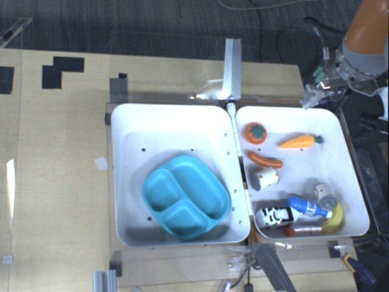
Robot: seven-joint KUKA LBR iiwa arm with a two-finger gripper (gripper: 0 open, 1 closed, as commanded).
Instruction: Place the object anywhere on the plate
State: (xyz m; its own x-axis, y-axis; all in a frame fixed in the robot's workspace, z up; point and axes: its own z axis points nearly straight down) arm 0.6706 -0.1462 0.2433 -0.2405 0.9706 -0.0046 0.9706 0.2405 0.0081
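A blue divided plate [185, 194] lies in the left bin [134, 132], toward its front. The right bin [337, 126] holds several toy items: a red tomato [255, 132], an orange carrot [298, 142], a sausage [265, 160], a small white cup [266, 177], a blue bottle [309, 207], a banana [333, 220], a small can [324, 193] and a black-and-white carton [275, 215]. My gripper [320, 85] hangs above the back right corner of the right bin, apart from all the items, under the orange wrist band.
A metal post [233, 66] stands behind the divider between the bins. A cable [267, 5] runs across the dark floor at the back. Black tape marks [64, 70] lie on the bench at the left.
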